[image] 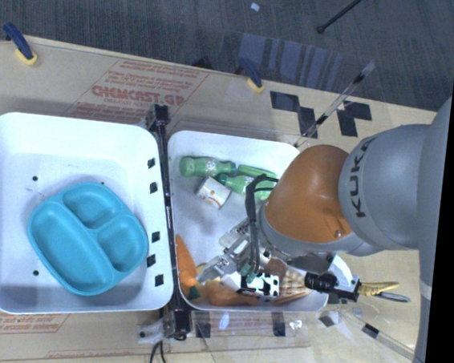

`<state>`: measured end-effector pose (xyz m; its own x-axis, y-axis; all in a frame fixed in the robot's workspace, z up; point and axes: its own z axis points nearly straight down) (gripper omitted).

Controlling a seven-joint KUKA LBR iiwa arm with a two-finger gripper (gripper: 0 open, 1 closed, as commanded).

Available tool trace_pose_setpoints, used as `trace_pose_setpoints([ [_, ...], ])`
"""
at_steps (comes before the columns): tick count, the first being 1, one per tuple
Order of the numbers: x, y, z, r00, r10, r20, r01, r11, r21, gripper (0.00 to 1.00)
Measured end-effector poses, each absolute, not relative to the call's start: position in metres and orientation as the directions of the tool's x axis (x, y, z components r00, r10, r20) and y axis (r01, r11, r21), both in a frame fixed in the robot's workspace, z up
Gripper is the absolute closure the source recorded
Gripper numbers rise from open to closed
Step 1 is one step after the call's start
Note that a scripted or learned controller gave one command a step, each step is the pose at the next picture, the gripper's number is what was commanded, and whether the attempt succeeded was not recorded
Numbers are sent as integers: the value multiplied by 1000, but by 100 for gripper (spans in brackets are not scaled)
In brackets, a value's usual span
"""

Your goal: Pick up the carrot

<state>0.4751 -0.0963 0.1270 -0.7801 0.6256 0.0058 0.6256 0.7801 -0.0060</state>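
Orange carrot (pixel 186 267) lies just left of the hand (pixel 230 267), whose fingers' state I cannot tell.

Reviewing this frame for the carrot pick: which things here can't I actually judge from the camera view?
- Gripper: its tips sit low among clutter in the right bin; open or shut cannot be told.
- Carrot: its lower end runs under the gripper, so contact cannot be judged.
- Black-and-white item: too small and partly covered to identify.
- Green bottle: its right end is hidden behind the arm's orange band.
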Motion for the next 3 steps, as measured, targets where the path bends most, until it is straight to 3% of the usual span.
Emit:
trace_pose_setpoints([
  [1,481,-100,97,-747,664,-21,664,747,0,0],
  [2,479,-95,104,-755,655,-8,655,755,-1,100],
  [3,479,-96,104,-755,655,-8,655,755,-2,0],
])
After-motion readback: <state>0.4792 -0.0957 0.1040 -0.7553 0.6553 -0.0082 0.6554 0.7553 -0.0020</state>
